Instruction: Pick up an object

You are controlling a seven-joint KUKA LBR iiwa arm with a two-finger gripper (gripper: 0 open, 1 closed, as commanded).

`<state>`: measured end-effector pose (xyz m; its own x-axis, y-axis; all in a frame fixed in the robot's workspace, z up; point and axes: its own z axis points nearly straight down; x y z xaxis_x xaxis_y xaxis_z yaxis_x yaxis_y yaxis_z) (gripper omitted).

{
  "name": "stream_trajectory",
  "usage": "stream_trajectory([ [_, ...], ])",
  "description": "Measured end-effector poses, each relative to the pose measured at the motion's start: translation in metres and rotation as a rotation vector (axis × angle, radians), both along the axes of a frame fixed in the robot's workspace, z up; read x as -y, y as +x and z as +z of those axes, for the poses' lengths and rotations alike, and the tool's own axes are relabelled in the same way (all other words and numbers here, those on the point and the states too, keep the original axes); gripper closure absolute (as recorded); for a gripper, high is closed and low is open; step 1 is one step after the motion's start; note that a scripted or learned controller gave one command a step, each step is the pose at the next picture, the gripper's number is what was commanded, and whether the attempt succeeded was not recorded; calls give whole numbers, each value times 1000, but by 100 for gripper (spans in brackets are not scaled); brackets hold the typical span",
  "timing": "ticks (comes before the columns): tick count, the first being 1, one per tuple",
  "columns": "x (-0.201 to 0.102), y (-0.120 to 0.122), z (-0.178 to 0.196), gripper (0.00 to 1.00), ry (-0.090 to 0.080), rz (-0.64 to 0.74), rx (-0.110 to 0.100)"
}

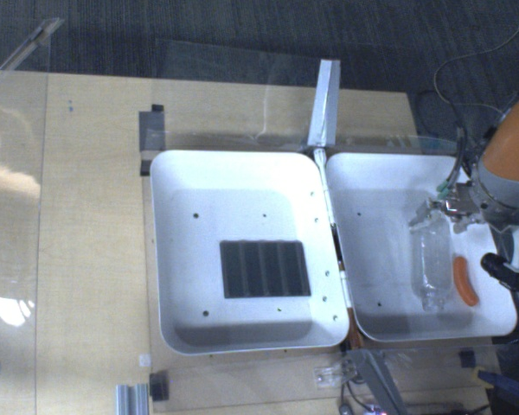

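fingers: honestly can't tell | gripper (454, 204) at bottle's (432, 262) 12 o'clock | risk: slick clear plastic, could slip out

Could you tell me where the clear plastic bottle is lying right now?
The clear plastic bottle lies in the right bin, toward its right side, running top to bottom in the camera view, with a small orange object just beside it on the right.
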<state>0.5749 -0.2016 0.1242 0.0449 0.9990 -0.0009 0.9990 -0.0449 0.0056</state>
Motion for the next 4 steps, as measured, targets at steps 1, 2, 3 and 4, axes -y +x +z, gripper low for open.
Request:
stream_trajectory([
  [1, -8, -38, -30, 0, -7, 119, 19],
  [2, 5, 9, -31, 0, -6, 217, 13],
  [3, 4, -16, -31, 0, -10, 325, 16],
  [4, 3, 43, -32, 0, -7, 295, 12],
])
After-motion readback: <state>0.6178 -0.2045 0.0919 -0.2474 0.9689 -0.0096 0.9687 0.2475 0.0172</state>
